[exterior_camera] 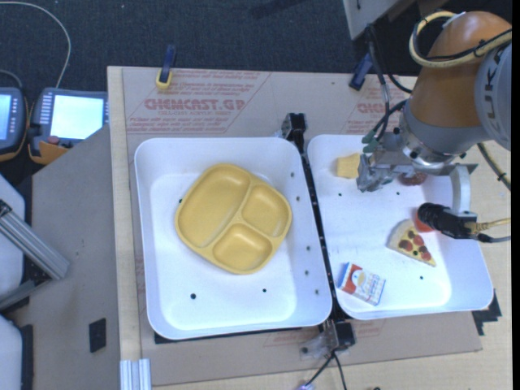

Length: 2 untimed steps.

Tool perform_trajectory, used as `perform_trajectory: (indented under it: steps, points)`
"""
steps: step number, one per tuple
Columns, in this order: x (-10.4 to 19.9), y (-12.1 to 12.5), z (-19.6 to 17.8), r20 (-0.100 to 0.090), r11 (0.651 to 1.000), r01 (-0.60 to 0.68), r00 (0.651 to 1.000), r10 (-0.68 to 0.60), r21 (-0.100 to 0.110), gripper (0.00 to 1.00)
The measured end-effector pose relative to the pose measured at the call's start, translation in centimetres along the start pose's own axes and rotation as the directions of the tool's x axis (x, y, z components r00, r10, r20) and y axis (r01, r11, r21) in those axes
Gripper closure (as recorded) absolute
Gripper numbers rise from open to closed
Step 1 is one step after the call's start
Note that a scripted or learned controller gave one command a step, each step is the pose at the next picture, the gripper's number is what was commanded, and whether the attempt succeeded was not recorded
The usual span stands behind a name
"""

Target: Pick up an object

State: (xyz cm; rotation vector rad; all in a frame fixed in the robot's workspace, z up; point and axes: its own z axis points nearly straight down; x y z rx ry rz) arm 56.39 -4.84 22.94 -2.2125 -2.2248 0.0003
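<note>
In the right bin point(455, 295) lie a yellow cheese wedge point(348, 166) at the far left, a toy pizza slice point(412, 243) near the right side, and a small red, white and blue carton point(361, 283) at the front. A dark red object point(413, 179) peeks out from under the arm at the back. My gripper point(370, 177) hangs low over the bin's back part, just right of the cheese wedge. Nothing shows between its fingers.
The left bin point(162, 177) holds a yellow divided plate point(233, 217). A black clamp point(294, 126) sits at the back between the bins. A black cylinder with a cable point(443, 220) juts from the arm above the pizza slice.
</note>
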Motion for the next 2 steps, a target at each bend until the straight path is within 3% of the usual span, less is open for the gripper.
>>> perform_trajectory:
  steps: [2]
  points:
    - [9.8, 2.5, 1.6, 0.001, 1.0, 0.0, 1.0, 0.0, -0.005, 1.0]
